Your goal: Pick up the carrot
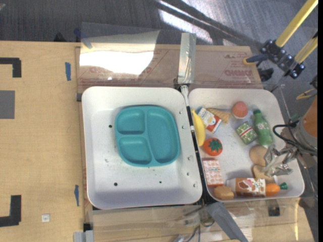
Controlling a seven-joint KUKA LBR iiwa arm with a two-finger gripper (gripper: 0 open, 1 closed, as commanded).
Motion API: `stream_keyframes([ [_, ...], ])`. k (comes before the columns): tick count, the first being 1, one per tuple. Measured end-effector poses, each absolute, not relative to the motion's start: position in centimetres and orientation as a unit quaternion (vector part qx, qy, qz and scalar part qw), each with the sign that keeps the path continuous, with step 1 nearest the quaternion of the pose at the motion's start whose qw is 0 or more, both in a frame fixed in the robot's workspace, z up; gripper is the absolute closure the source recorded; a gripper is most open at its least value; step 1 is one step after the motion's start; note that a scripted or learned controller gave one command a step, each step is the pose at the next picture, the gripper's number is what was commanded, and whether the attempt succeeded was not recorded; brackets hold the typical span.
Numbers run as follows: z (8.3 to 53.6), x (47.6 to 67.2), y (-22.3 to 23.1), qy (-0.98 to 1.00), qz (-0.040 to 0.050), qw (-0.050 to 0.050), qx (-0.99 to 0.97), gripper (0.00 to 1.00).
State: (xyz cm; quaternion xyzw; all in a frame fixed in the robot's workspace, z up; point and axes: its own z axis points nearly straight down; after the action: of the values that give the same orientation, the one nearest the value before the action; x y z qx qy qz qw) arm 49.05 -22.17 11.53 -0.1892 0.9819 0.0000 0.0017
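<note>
Carrot (273, 188) lying flat at near-right corner of right bin (288, 119), tip touching a brown-label bottle (249, 186) on its left. Gripper (276, 161) low over same bin, just above carrot, beside a tan potato-like lump (258, 154). Fingers' spread: cannot tell, metal too cluttered. Nothing seen between them. Left bin (96, 110) carrying a teal divided plate (148, 135).
</note>
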Motion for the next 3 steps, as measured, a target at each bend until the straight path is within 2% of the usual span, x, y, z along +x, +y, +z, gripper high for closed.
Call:
stream_keyframes([
  [1, 12.0, 49.8, -22.3, 0.983, -0.001, 0.004, -0.185, 1.0],
  [2, 11.4, 52.6, -22.2, 0.979, -0.0007, 0.004, -0.203, 1.0],
  [3, 12.2, 49.5, -22.2, 0.985, 0.0003, 0.002, -0.173, 1.0],
])
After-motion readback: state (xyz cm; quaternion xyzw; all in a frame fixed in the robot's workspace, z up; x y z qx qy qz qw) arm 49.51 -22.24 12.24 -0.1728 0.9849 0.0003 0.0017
